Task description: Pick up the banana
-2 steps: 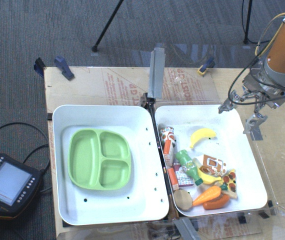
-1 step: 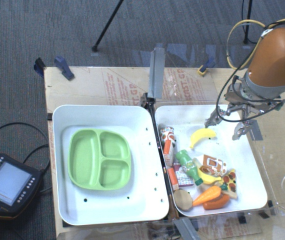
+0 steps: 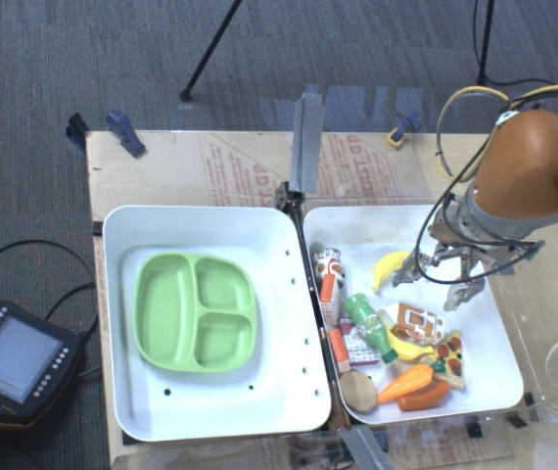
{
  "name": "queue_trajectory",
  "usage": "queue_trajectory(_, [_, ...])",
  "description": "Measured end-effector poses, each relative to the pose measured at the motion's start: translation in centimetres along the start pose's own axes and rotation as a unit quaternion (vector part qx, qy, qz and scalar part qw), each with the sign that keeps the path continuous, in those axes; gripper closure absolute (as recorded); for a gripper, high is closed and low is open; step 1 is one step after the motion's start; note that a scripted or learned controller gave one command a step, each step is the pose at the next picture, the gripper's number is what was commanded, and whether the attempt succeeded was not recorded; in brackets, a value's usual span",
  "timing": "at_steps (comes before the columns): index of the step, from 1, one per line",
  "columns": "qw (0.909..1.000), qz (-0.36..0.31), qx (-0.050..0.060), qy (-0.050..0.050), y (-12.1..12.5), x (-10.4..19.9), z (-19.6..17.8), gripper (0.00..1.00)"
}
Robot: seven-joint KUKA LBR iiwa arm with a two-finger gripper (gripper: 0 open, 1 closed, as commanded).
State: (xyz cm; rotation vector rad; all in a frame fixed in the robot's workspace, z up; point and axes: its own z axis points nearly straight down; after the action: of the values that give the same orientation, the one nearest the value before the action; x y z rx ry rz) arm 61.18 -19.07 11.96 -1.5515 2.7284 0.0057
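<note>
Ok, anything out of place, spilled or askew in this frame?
Nothing spilled or damaged. The toy food is jumbled along the right bin's left and lower side, a green bottle lying tilted across other items. The banana lies apart above the heap. The green plate sits flat in the left bin.

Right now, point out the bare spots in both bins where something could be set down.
Left bin: bare white floor rings the green divided plate, widest along its far and near edges. Right bin: the far strip behind the banana is bare. Its near half is crowded with the green bottle, carrots and other toy food. The gripper hovers beside the banana.
</note>
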Motion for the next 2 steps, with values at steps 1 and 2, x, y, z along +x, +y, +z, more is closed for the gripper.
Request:
queue_trajectory(1, [0.9911, -0.133, 0.001, -0.001, -1.8, -3.5, -4.3, 0.00])
queue_trajectory(2, [0.9508, -0.310, 0.000, -0.001, -3.2, 0.5, -3.8, 0.00])
